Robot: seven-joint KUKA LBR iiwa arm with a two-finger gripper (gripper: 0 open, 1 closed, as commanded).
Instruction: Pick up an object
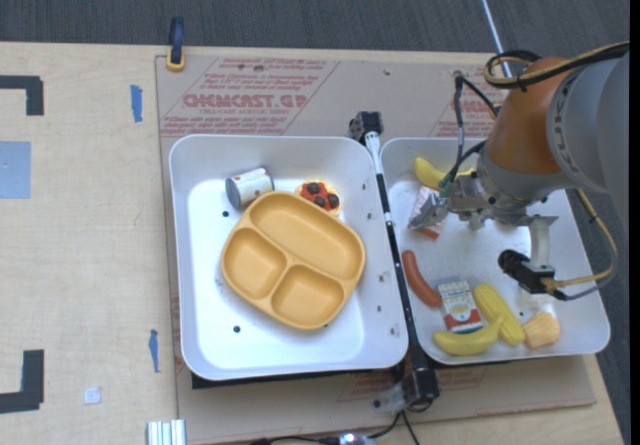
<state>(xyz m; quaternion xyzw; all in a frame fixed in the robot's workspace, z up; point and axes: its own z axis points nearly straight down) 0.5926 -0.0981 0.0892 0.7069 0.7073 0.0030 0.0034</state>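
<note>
Here, two shallow glossy white bins side by side on a pale wooden worktop. In the left bin [190, 233]: a smooth yellow three-part plate [292, 260], a small grey can [248, 187] on its side, a little tart with dark berries [319, 196]. In the right bin [590, 323]: a red sausage [421, 278], a small printed carton [457, 302], bananas [465, 340], corn [498, 313]. End effector [432, 213] low near that bin's left wall; open or closed, impossible to tell. Red lettering, partly "CHEMCAST", on the board [245, 93] behind.

plate [292, 261] in left bin [190, 263] — hotdog [421, 278] right
</note>
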